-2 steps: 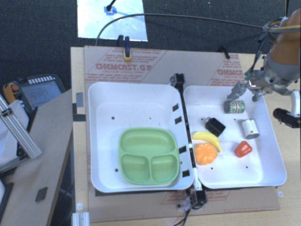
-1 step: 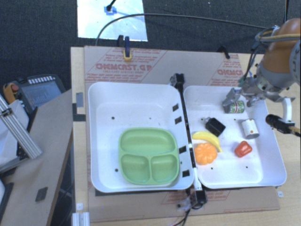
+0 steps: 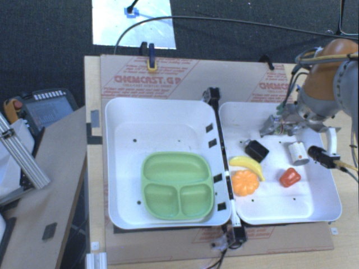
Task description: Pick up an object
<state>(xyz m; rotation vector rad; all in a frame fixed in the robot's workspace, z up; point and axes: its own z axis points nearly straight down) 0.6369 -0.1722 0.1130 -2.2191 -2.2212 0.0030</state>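
Nearest the camera, an orange fruit (image 3: 245, 182) touches a banana (image 3: 247, 165) in the right bin (image 3: 314, 209), both lying down-left of the gripper (image 3: 276, 125), whose grip state I cannot tell.

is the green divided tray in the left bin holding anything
Empty. The green three-compartment plastic tray lies flat in the left white bin, and all three compartments show bare green.

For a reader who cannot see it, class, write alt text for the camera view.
A grey arm with an orange band reaches from the right over the right bin, which holds a banana, an orange fruit, a red pepper, a black block and a white cylinder. The left bin holds a green tray.
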